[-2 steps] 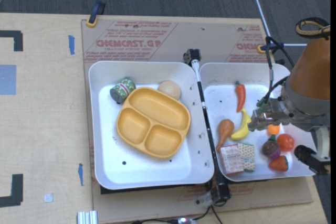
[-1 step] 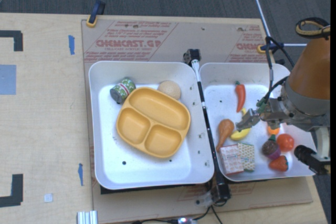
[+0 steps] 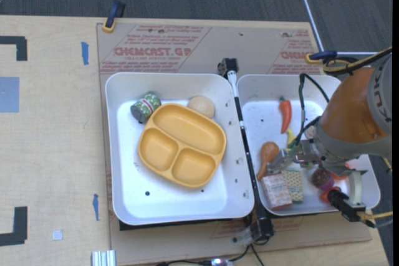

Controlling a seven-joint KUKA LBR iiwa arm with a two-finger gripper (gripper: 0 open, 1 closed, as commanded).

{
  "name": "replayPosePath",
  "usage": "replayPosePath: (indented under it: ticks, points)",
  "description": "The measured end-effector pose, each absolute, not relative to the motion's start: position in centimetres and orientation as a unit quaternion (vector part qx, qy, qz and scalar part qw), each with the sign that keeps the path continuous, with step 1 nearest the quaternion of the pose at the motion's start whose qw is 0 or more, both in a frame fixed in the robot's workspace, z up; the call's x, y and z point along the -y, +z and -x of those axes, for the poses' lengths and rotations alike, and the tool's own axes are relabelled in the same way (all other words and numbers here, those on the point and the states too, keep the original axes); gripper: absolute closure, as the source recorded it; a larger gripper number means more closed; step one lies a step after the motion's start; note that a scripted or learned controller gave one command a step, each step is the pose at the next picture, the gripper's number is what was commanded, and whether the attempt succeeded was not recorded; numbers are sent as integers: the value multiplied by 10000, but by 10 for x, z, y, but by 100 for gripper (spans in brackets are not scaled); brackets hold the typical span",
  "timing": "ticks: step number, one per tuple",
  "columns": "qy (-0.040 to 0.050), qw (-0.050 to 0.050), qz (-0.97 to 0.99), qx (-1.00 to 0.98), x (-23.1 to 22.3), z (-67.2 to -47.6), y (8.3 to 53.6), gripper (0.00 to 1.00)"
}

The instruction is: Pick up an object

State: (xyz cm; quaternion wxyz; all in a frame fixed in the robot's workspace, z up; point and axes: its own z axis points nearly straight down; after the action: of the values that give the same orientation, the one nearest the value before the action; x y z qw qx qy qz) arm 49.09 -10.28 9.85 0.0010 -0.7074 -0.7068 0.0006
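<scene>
My gripper (image 3: 292,157) hangs low over the right bin (image 3: 262,110), under the arm's orange band (image 3: 352,112). It is just right of an orange pear-shaped toy (image 3: 269,153) and above a patterned packet (image 3: 283,189). An orange-red chilli (image 3: 285,114) lies further back in this bin. A small yellow-green piece (image 3: 290,139) sits by the gripper. A dark maroon round thing (image 3: 322,177) and a red piece (image 3: 329,195) lie under the wrist, partly hidden. I see nothing held.
The left bin (image 3: 121,152) holds a yellow divided plate (image 3: 182,144), a green can (image 3: 146,106) and a beige round object (image 3: 202,106). A black clamp (image 3: 228,65) sits behind the ridge between the bins. Cables run along the right bin's far side.
</scene>
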Motion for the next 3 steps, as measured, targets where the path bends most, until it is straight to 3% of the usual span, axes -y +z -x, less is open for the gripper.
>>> replayPosePath:
  ticks: [1,3]
  points:
    - [-15,-19,7072,7070,97,-481,86,0]
    - [-12,-30,7077,7065,95,-481,86,0]
